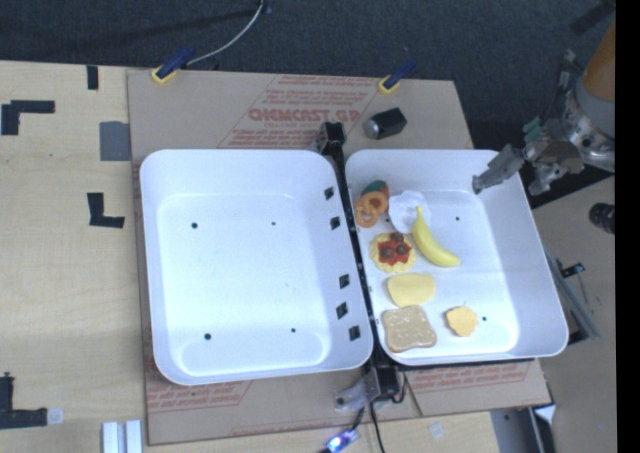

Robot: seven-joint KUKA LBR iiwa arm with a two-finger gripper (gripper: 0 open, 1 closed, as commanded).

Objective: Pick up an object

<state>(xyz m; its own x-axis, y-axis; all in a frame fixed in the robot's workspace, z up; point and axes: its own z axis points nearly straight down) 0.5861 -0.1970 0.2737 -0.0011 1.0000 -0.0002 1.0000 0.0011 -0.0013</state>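
The right bin (520,271) holds several toy foods. A yellow banana (432,239) lies near its middle, beside a white crumpled piece (405,209). An orange donut (372,205) sits against the left wall, with a round red-topped pizza piece (393,252) below it. Further down are a pale yellow oval (411,289), a slice of toast (407,328) and a small orange-yellow chunk (461,321). My gripper (517,177) hovers over the bin's upper right rim, open, with nothing between its fingers, up and to the right of the banana.
The left bin (160,241) stands next to the right one, joined by a black divider strip (345,241). A small black object (385,123) lies on the cardboard behind the bins. Blue clips (398,76) and a cable (240,31) sit at the back.
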